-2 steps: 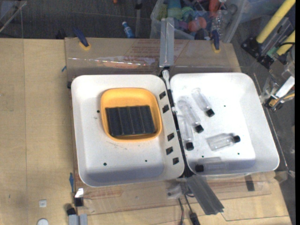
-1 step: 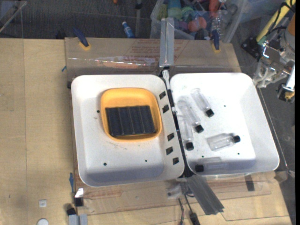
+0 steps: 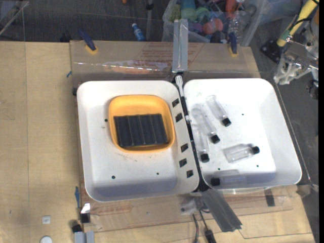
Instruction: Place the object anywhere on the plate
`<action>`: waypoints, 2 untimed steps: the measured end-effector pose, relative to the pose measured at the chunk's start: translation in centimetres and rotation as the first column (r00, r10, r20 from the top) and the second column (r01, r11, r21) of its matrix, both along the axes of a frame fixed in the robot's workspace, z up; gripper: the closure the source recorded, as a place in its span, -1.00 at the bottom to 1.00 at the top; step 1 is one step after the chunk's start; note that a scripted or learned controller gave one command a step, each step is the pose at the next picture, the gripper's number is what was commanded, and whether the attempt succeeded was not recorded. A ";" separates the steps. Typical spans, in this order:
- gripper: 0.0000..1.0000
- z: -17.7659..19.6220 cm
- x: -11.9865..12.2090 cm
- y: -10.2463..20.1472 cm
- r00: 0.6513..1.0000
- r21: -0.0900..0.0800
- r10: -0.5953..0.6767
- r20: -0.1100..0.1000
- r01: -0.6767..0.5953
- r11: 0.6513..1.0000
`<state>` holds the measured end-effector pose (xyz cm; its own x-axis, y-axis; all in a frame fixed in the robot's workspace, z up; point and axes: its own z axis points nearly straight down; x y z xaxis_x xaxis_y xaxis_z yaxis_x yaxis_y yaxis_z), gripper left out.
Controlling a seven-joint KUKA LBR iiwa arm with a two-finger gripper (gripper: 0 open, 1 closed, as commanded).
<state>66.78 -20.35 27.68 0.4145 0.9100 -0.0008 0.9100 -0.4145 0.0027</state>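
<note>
A wooden bench (image 3: 35, 135) carries two white bins side by side, with a box of coloured toys (image 3: 212, 6) at twelve o'clock behind them. The left bin (image 3: 96, 176) holds an orange plate (image 3: 139, 105) with a dark ridged insert (image 3: 140, 130). The right bin (image 3: 268, 115) holds clear vials with black caps: one (image 3: 217, 110) near its centre, one (image 3: 242, 152) toward five o'clock.

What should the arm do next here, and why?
Probably bring the claw, now off past the right bin's far right corner, down over one clear vial. Several black-capped vials lie loose in that bin, and the orange plate in the left bin bears only a dark ribbed block.
</note>
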 end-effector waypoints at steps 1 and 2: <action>1.00 6.5 0.0 -1.1 0.970 -0.002 0.245 0.001 -0.245 0.970; 1.00 6.4 0.0 -0.6 0.891 0.001 0.453 -0.002 -0.453 0.891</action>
<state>66.77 -20.93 34.10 -0.0430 0.9991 -0.0003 0.9991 0.0430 0.0005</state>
